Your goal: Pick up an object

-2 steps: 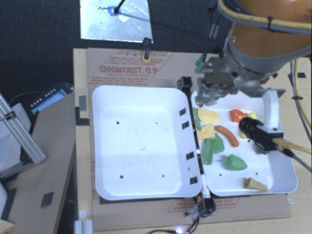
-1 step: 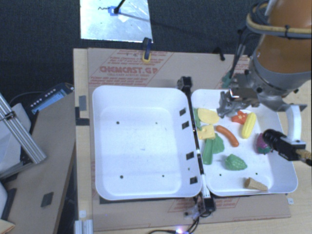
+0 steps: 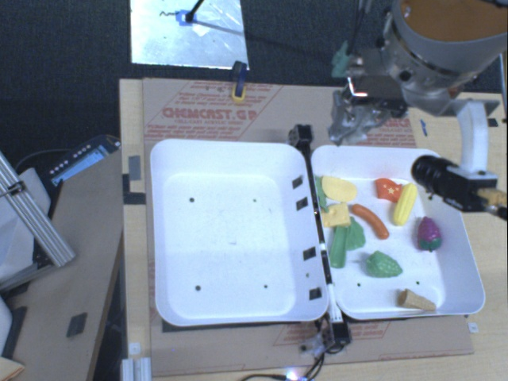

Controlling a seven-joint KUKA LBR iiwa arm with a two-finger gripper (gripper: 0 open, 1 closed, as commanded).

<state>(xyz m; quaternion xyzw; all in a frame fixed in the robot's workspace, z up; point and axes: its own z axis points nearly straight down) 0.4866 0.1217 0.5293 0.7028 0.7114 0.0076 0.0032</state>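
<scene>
The gripper (image 3: 355, 123) hangs above the far rim of the right bin (image 3: 456, 288), touching nothing, and whether it is spread or pressed together I cannot tell. Inside that bin lie 2 yellow pieces at its left side, a sausage (image 3: 370, 220) and green leaf (image 3: 344, 243) just beside them, a corn cob (image 3: 405, 203) and red piece (image 3: 387, 188) toward its far side, a purple fruit (image 3: 429, 233) at its right, a green lump (image 3: 383, 264) and a wedge (image 3: 415, 299) near its front rim.
</scene>
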